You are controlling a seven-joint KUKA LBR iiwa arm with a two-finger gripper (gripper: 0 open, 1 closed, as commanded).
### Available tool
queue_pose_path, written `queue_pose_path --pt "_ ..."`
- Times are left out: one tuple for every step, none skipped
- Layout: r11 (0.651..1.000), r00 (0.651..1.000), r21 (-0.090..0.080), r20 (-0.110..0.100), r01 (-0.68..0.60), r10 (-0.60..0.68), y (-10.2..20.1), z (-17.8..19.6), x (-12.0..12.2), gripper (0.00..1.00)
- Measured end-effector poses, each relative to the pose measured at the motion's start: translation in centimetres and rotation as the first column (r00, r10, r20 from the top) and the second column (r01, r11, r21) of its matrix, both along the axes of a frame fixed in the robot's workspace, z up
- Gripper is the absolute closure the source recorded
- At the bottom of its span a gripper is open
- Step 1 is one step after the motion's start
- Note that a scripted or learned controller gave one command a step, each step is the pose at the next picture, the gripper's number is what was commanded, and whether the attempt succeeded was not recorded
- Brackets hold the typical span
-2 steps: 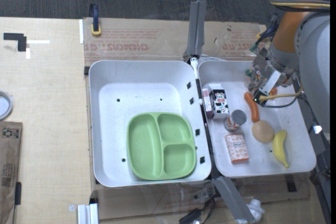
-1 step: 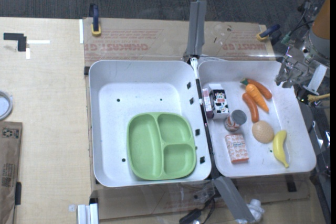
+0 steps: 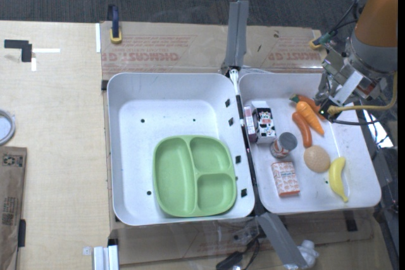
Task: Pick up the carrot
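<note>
Even overhead light, soft shadows, mild glare on white bins point(image 3: 126, 136), slightly soft focus.

- The brown cardboard sheet point(image 3: 190, 47) behind the two bins bears red print, upside down from this camera; it seems to read "CHEMCAST GP", once above the left bin and again, fainter, above the right.
- The brown paper bag point(image 3: 11, 193) at the left edge carries a small recycling-type mark.
- Print on the small cartons is too small to read.
</note>
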State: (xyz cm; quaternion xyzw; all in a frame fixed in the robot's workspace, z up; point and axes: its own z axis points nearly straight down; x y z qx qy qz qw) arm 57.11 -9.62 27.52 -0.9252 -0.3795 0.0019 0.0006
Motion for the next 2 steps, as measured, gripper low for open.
queue_pose_path --pt "0.981 0.981 0.001 0.001 -0.196 0.196 -0.8 -15.2 -4.2 1.0" --pt "0.994 0.994 -0.001 0.0 0.113 -0.113 1.0 -5.7 -5.6 1.0"
